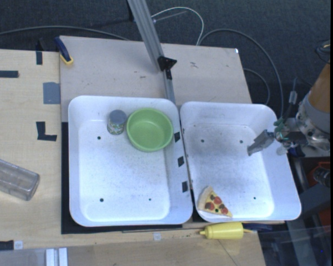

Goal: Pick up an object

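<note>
A: Nearest us, what do we have?

B: A yellow plastic squeeze bottle (221, 230) lying on the bench just outside the right white bin (277, 201), and a flat toy pizza slice (213, 202) in that bin's near-left corner.

A: And farther back?

B: In the left white bin (77, 165), a round green plastic bowl (150, 129) touching a small grey-lidded tin can (116, 122).

A: Our two-finger gripper (261, 143)?

B: It hangs over the right bin's far-right side, carrying nothing; we cannot tell how it is set. We judge the pick not yet begun.

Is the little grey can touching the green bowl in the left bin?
Touching, it seems: in the camera view the grey can sits against the green bowl rim, no white gap between them.
</note>
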`<state>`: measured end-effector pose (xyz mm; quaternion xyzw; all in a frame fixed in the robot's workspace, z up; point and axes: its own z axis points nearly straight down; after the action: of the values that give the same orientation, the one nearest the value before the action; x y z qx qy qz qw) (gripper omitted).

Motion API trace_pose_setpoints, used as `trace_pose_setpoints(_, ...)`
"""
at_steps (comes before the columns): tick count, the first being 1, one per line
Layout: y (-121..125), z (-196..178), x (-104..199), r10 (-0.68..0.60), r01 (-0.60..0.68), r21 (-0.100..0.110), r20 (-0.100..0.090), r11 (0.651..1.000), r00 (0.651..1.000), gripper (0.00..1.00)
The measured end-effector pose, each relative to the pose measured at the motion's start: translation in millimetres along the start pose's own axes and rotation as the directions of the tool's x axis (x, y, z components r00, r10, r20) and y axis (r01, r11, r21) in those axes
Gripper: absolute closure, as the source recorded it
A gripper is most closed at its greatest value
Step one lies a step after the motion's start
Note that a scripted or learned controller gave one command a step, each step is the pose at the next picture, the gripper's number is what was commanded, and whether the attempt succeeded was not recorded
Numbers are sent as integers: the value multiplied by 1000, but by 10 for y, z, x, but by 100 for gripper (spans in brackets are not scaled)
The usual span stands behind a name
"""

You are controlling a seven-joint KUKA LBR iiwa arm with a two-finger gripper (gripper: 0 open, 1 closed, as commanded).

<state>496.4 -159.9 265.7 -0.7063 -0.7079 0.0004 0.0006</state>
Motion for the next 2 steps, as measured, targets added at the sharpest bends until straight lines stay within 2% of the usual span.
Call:
trace_pose_setpoints(1,0,-1,-2,0,0,0,0,1000,1000,0)
trace_pose_setpoints(2,55,475,61,0,0,5,0,1000,1000,0)
